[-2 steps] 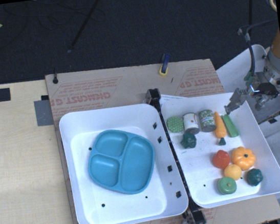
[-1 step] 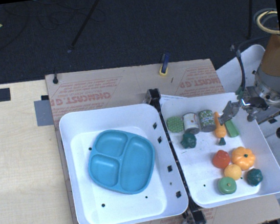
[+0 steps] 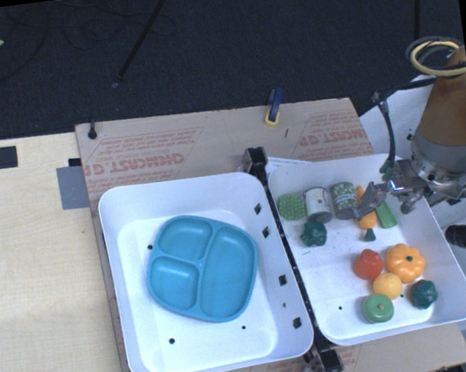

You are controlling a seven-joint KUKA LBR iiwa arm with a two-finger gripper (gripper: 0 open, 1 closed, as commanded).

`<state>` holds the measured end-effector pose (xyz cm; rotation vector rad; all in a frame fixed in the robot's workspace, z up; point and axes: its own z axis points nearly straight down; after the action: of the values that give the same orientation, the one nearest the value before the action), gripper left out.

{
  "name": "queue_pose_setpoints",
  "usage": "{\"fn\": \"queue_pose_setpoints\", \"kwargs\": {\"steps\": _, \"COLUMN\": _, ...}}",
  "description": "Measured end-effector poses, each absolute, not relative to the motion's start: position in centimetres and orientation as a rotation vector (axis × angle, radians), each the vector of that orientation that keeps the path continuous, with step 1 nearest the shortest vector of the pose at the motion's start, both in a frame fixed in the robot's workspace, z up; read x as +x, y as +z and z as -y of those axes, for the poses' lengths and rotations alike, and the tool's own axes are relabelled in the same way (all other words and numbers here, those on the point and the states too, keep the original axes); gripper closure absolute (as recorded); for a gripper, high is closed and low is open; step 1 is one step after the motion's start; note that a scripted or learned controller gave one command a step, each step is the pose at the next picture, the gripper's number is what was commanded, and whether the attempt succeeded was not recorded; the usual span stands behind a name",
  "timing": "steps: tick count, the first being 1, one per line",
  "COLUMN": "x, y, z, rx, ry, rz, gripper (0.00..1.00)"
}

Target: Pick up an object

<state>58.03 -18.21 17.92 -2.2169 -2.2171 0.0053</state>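
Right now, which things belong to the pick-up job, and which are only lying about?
For the job: gripper; toys in the right bin, such as the small pumpkin, red tomato and can.

Lying about: blue plate; left bin; yellow clamp.

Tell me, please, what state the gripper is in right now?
Gripper: low in the right white bin over the small orange and green toy pieces; open or closed cannot be told.

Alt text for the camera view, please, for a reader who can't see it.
The gripper is low over small toy foods in the right white bin, beside a small can. The left bin holds a blue divided plate.
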Motion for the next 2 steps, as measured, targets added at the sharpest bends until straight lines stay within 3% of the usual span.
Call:
{"fn": "queue_pose_setpoints", "kwargs": {"steps": 1, "x": 57.4, "y": 11.9, "z": 17.3, "rx": -2.215, "ry": 0.006, "rz": 2.216, "gripper": 0.00}}
{"fn": "queue_pose_setpoints", "kwargs": {"steps": 2, "x": 57.4, "y": 8.5, "z": 17.1, "rx": -2.219, "ry": 0.004, "rz": 2.216, "gripper": 0.00}}
